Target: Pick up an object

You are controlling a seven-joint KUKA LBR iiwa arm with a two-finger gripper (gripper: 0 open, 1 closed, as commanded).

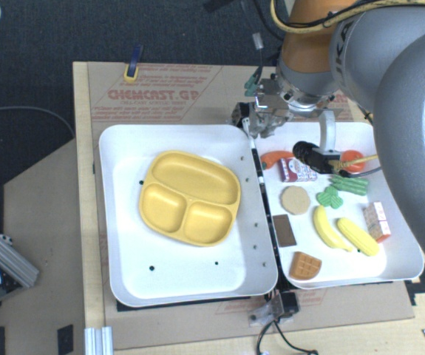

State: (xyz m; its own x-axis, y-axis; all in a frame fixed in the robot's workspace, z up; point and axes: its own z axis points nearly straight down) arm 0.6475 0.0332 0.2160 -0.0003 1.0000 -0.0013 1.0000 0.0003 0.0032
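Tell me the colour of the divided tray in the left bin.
Yellow: the divided tray shows plainly in the camera view.

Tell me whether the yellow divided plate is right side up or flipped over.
Right side up: the yellow plate in the left bin shows three hollow compartments facing the camera.

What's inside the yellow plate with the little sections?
Nothing sits in the yellow plate: its three sections show bare. It covers part of the left bin, so whatever lies underneath is hidden.

The arm (389,58) is bulky, smooth grey, with an orange band (323,6) above the wrist. Black and yellow cables (286,17) loop around it.
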